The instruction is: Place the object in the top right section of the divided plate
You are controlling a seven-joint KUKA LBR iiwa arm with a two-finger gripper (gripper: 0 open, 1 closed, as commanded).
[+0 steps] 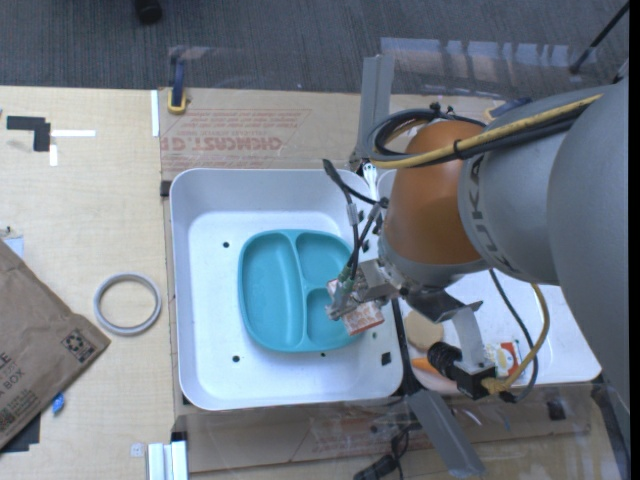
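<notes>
From my remote station I see a light wooden bench [90,208]. At its centre sits a shallow white bin [200,268], and at 3 o'clock from it a second white bin [570,353] lies mostly under the arm. At 9 o'clock from the first bin a grey tape ring [128,302] lies flat on the wood. At 8 o'clock a brown cardboard box [35,343] rests at a slant. At 12 o'clock a flat cardboard sheet [250,131] with red printing lies just beside the bin's rim.
</notes>
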